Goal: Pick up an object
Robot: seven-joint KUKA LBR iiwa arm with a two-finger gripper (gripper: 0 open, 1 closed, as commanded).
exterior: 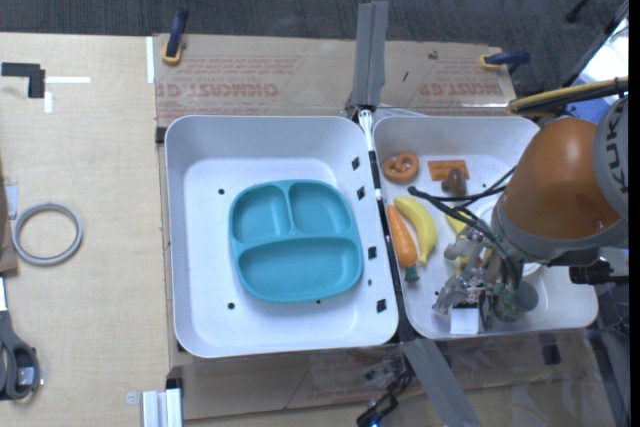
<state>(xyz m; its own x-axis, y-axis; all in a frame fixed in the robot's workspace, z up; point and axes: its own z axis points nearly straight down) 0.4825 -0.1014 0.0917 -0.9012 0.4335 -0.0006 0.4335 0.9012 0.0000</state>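
Here the arm [565,180] reaches in from the right over the right bin [480,127], its orange band bulking large above the wrist, and the gripper [462,300] hangs low over the bin's near part, among dark cables and small bits of hardware. Whether it is clenched or released cannot be told, since the tips are lost in the clutter beneath the wrist, and nothing can be made out in its grasp. A small white piece [463,320] lies just under the gripper on the bin floor, and something greenish [508,303] sits just to its right, too blurred to name. Left of the gripper, along the bin's left wall, a carrot [402,237] lies lengthwise, with a banana [420,226] just beside it on the right, the two side by side and close to touching. Farther back in the same bin a pretzel [400,166] rests near the left wall, and an orange block [447,169] lies to its right with a brown lump [456,181] against its near edge. The left bin [200,165] holds a teal divided plate [296,241], lying flat near its middle. On the bench [80,315] well to the left lies a grey ring [45,233].
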